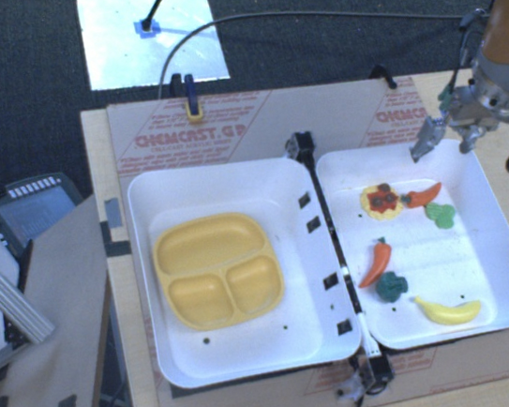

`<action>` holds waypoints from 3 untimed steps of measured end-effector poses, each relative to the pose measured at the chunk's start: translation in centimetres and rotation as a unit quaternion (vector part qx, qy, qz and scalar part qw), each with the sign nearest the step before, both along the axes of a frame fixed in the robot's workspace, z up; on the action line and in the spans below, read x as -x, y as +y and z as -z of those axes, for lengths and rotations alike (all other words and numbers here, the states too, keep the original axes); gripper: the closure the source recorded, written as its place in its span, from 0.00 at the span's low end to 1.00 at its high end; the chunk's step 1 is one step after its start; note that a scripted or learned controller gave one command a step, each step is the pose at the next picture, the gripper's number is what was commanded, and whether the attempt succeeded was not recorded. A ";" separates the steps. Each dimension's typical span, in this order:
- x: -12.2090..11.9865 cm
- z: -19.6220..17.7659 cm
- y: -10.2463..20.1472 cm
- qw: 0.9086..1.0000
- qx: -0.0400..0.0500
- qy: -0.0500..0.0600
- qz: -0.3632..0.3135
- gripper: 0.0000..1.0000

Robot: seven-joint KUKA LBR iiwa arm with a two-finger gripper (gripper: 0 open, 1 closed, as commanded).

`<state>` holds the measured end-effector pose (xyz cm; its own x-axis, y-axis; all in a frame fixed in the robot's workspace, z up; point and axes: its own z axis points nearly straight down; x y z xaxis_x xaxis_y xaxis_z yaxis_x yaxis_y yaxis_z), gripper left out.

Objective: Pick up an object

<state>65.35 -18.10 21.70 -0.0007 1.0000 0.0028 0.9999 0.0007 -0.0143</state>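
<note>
Two white bins sit side by side on the bench. The left bin [149, 261] holds a yellow plate [217, 270] with three little sections, and the plate lies near the middle of that bin. The right bin [492, 210] holds the toy food. A small yellow pizza [381, 202] with red bits on top lies toward 11 o'clock in the right bin. Just beside it, at its 3 o'clock, lies a small orange carrot [423, 194], and its end touches the pizza's edge. A light green broccoli [441, 214] sits right under the carrot's tip, at about 5 o'clock from it. Near the middle of the bin, a bigger orange carrot [375, 262] lies tilted, with its top pointing to 1 o'clock. A dark green broccoli [391, 286] touches its lower end. A yellow banana [449, 311] lies at 5 o'clock in the bin, apart from the other toys. The gripper [445, 134] hangs over the top edge of the right bin, at about 1 o'clock from the bin's middle. Its two fingers are spread wide apart, and there is nothing between them. The grey arm [507, 65] with its orange band comes in from the right. The gripper is well apart from all the toys, with the small carrot closest.
</note>
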 end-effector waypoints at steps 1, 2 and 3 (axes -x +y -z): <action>-0.2 -0.7 0.1 1.000 0.001 -0.005 -0.001 0.00; -1.0 5.1 -0.5 1.000 0.001 -0.004 -0.001 0.00; -0.6 9.7 -0.3 1.000 0.001 -0.005 -0.001 0.00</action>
